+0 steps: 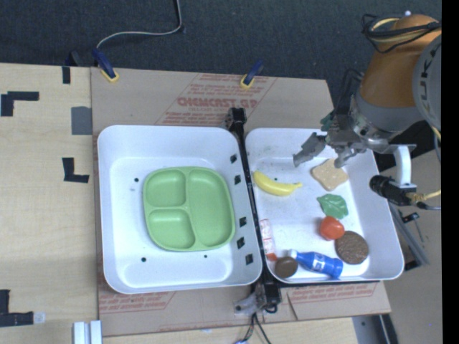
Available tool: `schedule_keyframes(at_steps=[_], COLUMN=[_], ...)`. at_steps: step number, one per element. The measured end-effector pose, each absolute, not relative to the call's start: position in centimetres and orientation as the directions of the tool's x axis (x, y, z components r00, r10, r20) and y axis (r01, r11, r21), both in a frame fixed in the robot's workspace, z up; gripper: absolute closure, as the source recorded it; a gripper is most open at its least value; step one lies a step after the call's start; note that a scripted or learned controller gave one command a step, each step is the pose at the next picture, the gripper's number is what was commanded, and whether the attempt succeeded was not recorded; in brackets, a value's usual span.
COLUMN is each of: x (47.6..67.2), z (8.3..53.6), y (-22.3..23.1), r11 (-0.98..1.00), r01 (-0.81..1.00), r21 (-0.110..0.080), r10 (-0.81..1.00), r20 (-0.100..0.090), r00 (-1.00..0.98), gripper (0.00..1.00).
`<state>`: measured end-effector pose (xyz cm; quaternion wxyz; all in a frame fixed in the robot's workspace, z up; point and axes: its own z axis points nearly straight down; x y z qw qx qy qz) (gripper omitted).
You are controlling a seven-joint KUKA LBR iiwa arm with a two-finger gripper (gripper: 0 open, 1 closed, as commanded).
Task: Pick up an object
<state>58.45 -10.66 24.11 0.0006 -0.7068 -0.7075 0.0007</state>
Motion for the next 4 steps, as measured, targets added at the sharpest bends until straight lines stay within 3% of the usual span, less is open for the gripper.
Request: schedule_keyframes(at_steps=[1,2,3,4], x=[54.9,51.8,51.9,51.9], z=[18.1,8.6,9.6,9.6], y=[-17.4,-18.6,-18.7,-18.7], r11=[-0.001,0.000,0.000,-0.001], r01=[1.000,1.000,1.000,1.000], r21=[-0.003,0.001,0.005,0.005], r10=[1.000,1.000,1.000,1.000], r20=[-0.001,0.000,-0.004,-0.003], r00=[0.001,0.000,0.001,0.001], gripper=[0.00,0.00,1.00,0.00])
